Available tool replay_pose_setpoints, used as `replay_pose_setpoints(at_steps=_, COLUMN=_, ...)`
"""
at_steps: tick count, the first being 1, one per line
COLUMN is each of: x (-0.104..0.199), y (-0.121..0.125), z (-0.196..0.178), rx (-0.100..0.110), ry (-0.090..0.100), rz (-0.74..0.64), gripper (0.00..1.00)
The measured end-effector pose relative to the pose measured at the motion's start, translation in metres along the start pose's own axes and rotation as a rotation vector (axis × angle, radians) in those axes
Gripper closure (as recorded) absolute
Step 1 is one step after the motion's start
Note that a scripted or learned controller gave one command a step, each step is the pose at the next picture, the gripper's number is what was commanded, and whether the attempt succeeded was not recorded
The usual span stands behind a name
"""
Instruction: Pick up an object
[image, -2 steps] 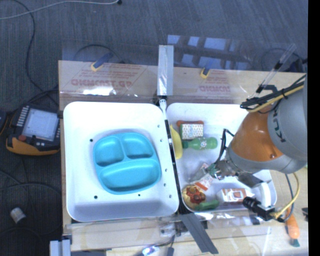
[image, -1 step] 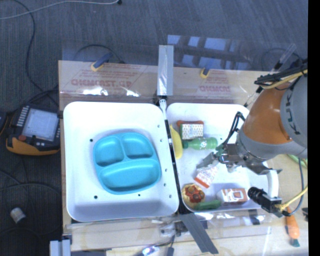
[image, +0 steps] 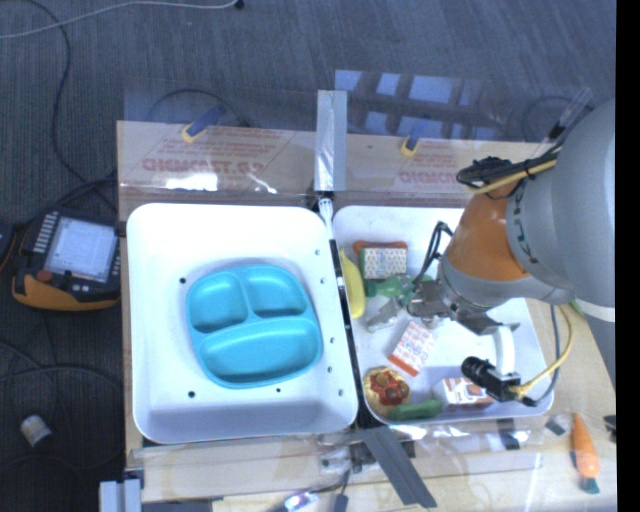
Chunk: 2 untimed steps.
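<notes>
On the dark carpeted floor at far left lies a handheld control pendant with trailing cables. The left bin holds a blue divided tray, lying flat near its centre. The right bin carries the clutter: a yellow banana-like item against the dividing wall, a red-edged patterned packet, a green item, a white-and-orange carton, a small plate of toy food and a boxed item near the front wall.

The gripper sits low among these, just beside the green item and the carton. Whether the fingers are apart or together cannot be told; the wrist hides them.

Risk, as judged: the objects lie close together, so a closing grip may catch two at once, or push the flat carton aside instead of lifting it. The arm's cable loops over the bin and could snag.

The surface is a cardboard-lined bench with clear panels behind. An orange tool rests at its right edge.
</notes>
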<state>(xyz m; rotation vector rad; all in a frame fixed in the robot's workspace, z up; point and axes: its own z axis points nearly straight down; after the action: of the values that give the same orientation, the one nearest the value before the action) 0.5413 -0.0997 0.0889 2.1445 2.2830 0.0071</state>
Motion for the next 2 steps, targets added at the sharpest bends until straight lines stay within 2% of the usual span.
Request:
replay_pose_setpoints(at_steps=1, x=0.0005, y=0.0005, z=-0.0097, rx=0.000, ry=0.001, rz=-0.001, gripper=1.00)
replay_pose_setpoints(at_steps=2, x=0.0005, y=0.0002, z=-0.0095, rx=0.001, ry=0.001, rz=0.000, gripper=0.00)
